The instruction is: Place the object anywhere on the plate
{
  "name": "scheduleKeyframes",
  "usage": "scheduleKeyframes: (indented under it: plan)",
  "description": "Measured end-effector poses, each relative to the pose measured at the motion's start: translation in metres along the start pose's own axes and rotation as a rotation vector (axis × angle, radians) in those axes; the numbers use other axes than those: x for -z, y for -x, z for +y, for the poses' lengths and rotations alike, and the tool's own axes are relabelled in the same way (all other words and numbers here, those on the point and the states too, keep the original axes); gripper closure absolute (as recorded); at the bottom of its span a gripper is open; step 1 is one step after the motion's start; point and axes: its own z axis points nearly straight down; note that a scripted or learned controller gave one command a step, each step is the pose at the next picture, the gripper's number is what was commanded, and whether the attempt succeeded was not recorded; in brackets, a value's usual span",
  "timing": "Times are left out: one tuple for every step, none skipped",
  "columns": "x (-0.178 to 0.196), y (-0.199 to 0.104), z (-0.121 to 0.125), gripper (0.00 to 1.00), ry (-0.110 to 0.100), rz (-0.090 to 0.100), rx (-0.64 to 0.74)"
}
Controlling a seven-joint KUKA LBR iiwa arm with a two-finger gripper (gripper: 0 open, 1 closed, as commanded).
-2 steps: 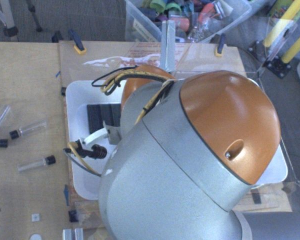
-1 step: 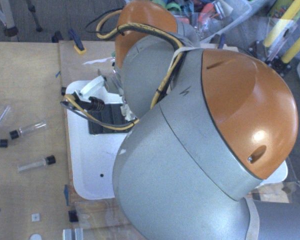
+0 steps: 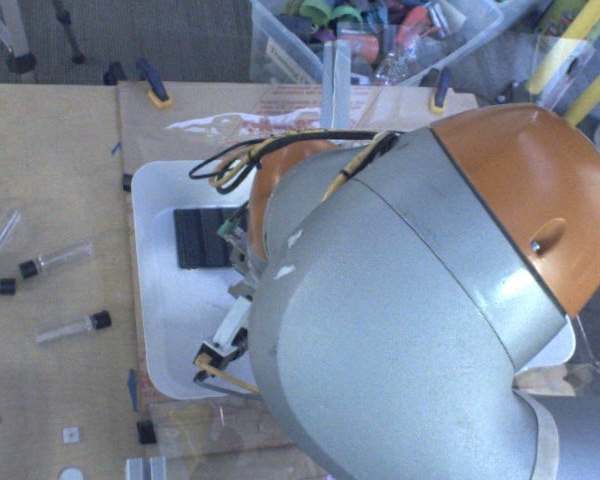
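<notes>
My grey arm with its orange band (image 3: pixel 520 188) covers most of the camera view and hides nearly all of the bench's right side. The left white bin (image 3: pixel 155 298) shows at its left and front walls. A flat black ribbed rectangle (image 3: pixel 202 238) lies in that bin's far left part. My gripper (image 3: pixel 242 264) hangs low over the bin, just right of the black rectangle, and the wrist hides most of it. A small green bit (image 3: pixel 226 228) shows at the rectangle's right edge, beside the gripper.
A clear tub (image 3: pixel 380 13) full of several coloured toys stands behind the bins. Small clear vials with black caps (image 3: pixel 65 258) (image 3: pixel 75 325) lie on the wooden bench at the left. A blue clamp (image 3: pixel 155 86) sits at the board's far left corner.
</notes>
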Motion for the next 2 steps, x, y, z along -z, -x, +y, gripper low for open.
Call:
scheduleKeyframes:
  plan:
    - [0.002, 0.014, -0.052, 1.0, 0.002, 0.007, -0.326]
    - [0.045, 0.061, -0.011, 1.0, 0.002, -0.006, -0.596]
